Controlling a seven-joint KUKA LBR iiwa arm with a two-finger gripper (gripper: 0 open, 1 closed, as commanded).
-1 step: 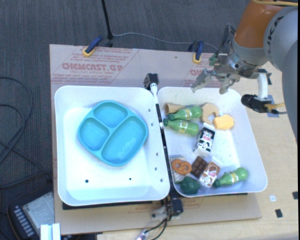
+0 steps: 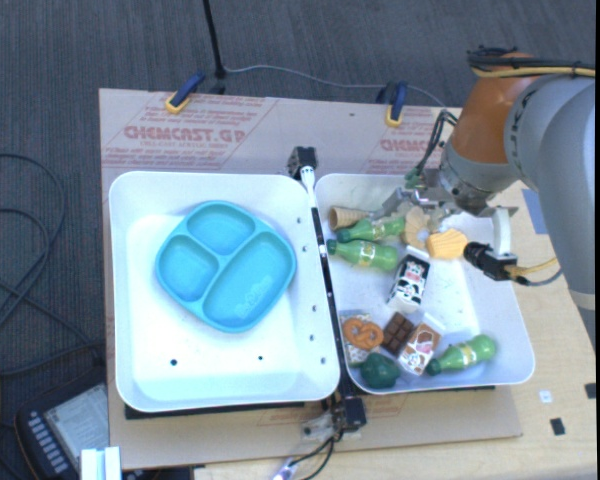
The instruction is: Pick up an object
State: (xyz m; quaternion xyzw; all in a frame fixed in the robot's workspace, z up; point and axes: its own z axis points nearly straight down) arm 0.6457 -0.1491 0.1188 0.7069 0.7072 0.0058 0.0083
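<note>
The gripper [image 2: 420,206] hangs low over the far end of the right bin [image 2: 500,313], the grey arm [image 2: 540,128] with its orange band [image 2: 480,118] reaching down to it from the right. Whether anything sits between its jaws cannot be told from this slant, nor how wide they stand; the metal parts blur into the clutter beneath.

Just below the jaws, on the side toward the camera, lies a yellow wedge [image 2: 445,243] that looks like toy cheese, possibly touching the tool. To the jaws' left lie an ice-cream cone [image 2: 345,215] and two green bottles, the upper bottle [image 2: 370,231] closest and the lower bottle [image 2: 365,256] just beneath it. Nearer the camera from the jaws is a small black-and-white carton [image 2: 410,280], tilted. Well apart from the jaws, at the bin's near end, sit a pretzel [image 2: 361,332], a chocolate bar [image 2: 399,330], a dark green vegetable [image 2: 380,370], a small snack packet [image 2: 420,346] and a third green bottle [image 2: 465,353].

Far to the jaws' left, the left bin [image 2: 140,368] holds a blue divided plate [image 2: 225,265] (three compartments, lying flat).
</note>
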